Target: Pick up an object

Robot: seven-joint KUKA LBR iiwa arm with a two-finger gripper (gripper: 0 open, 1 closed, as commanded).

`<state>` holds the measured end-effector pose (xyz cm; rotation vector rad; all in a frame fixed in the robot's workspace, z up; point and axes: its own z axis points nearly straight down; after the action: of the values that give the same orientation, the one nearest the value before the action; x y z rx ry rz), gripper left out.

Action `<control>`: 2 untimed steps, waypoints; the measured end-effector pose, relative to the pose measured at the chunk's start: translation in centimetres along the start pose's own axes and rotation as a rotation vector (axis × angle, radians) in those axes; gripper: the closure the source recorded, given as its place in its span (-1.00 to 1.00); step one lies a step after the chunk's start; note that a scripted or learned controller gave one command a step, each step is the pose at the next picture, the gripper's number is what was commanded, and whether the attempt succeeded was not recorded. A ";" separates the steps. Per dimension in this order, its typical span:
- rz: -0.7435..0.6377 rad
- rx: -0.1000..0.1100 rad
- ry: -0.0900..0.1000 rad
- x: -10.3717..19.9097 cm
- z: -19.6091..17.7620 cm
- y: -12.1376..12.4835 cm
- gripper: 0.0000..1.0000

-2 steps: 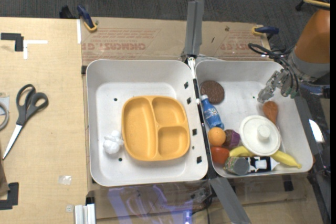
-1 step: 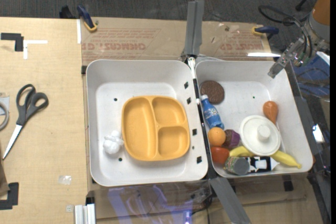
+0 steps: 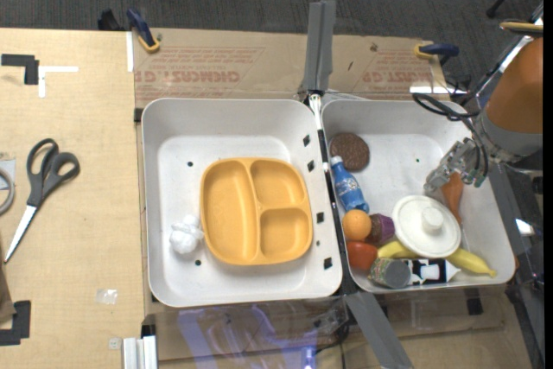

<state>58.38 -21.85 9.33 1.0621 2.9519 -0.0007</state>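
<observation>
My gripper hangs over the right side of the right bin, under the orange-banded wrist. An orange carrot-like piece lies directly at its tip, touching or nearly touching it; I cannot tell whether it is gripped. Just left of it sits a white round lidded dish. A yellow banana lies along the bin's front right.
The right bin also holds a brown disc, a blue bottle, an orange, a purple piece, a red fruit and a grey can. In the left bin are a yellow divided plate and a white wad. Scissors lie on the bench.
</observation>
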 end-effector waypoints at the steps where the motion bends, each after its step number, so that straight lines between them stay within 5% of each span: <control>1: 0.048 -0.001 0.001 4.0 -12.7 8.4 1.00; 2: 0.253 0.001 0.003 6.3 0.1 8.8 1.00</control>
<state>59.14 -11.02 9.23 1.4269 2.7968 0.0006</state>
